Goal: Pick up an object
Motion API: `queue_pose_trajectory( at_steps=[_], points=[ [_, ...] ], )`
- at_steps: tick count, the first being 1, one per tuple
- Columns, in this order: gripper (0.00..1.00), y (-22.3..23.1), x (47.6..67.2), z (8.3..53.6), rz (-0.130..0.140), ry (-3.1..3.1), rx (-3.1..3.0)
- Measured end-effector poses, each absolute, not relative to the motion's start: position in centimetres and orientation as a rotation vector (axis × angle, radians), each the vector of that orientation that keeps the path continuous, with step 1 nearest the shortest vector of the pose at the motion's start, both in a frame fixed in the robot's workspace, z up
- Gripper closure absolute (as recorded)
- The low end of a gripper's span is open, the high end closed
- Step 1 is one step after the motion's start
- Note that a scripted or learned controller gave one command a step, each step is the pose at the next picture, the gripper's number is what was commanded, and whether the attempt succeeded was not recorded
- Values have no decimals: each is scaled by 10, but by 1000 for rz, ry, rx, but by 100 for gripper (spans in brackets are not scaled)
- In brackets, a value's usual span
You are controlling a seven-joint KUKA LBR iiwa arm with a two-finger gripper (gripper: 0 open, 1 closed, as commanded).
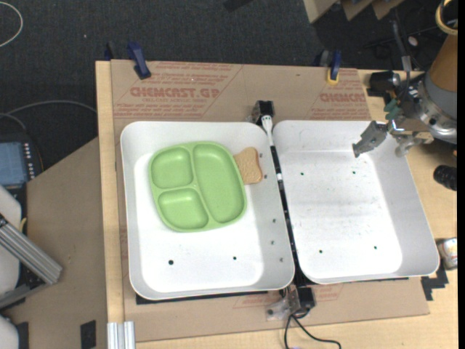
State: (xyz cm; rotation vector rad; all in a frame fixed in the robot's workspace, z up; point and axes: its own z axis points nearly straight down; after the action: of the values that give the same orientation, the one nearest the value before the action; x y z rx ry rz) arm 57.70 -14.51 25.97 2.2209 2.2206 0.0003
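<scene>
The pincer (379, 138) is hovering over the right bin's (363, 217) far corner, seemingly spread and pinching nothing; left of that bin, a green divided plate (197, 186) is touching a tan cracker (249, 165).

Single fixed camera, mounted high above the table (218, 86), looking down at a slant from its near edge. Far enough back to take in both white bins: left bin (138, 217) and right bin (407, 224), side by side mid-frame. Dark floor along top and left. Arm (443, 86) enters at right edge.
</scene>
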Motion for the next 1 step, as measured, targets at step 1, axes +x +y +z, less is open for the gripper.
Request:
queue_pose_trajectory(
  at_steps=[1],
  points=[
    [0, -135, 574, 472, 19, 2210, 2205]
  ],
)
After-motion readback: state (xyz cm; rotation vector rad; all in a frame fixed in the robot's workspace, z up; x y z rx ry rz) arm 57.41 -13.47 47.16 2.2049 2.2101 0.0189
